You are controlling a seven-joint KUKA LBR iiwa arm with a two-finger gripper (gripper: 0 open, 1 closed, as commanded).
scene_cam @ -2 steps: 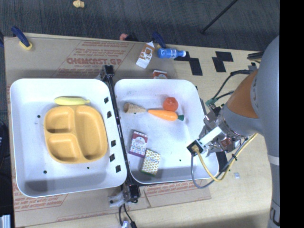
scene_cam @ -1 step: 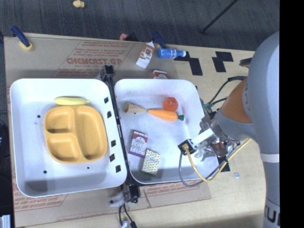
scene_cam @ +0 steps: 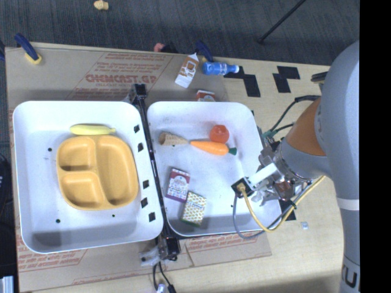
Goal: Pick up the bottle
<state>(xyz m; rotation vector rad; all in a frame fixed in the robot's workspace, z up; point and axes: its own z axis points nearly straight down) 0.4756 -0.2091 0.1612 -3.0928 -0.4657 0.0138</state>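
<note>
The arm (scene_cam: 342, 133) is looming nearest the lens, filling the right edge of the surface, and I am watching its end effector (scene_cam: 264, 185) hanging over the right rim of the right bin (scene_cam: 244, 112). I cannot tell how it is set, because cables and the wrist are covering it, and I am seeing nothing gripped there.

The bottle (scene_cam: 217, 69), blue with a clear body, is lying on its side on the surface just past the far rim of the right bin, beside a small carton (scene_cam: 187, 70). It is sitting outside both bins, well apart from the end effector.

Inside the right bin I am seeing a carrot (scene_cam: 209, 147), a tomato (scene_cam: 219, 133), a cone (scene_cam: 173, 140) and two small boxes (scene_cam: 186, 196). The left bin (scene_cam: 30, 182) is holding a yellow tray (scene_cam: 96, 171) and a banana (scene_cam: 92, 129).

I am judging the approach as barely begun. Next I am wanting the arm travelling toward the far edge, crossing the bin, then lining up across the narrow body of the bottle before descending.
</note>
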